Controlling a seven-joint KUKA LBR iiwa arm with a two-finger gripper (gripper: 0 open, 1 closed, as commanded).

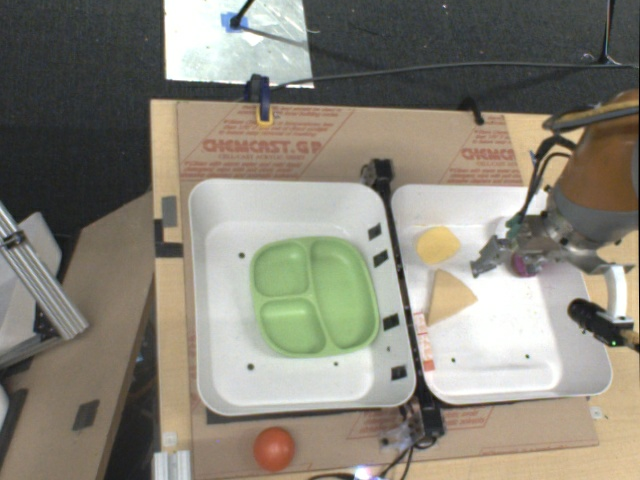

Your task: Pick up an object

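Note:
In the right bin [560, 368] lie a round yellow piece [438, 245] and a tan wedge [449, 296] just below it. My gripper [503, 253] hangs low over the same bin, right of the yellow piece and above the wedge. A small purple object [522, 265] shows right at the gripper's tip, partly hidden by it; whether it is held is not visible. The grey arm with its orange band [600, 168] comes in from the right.
The left bin [215, 268] holds a green divided plate [314, 295]. A red ball [274, 448] sits on the bench in front of the bins. A black divider [392, 268] runs between the bins. A blue clamp [259, 93] stands at the back edge.

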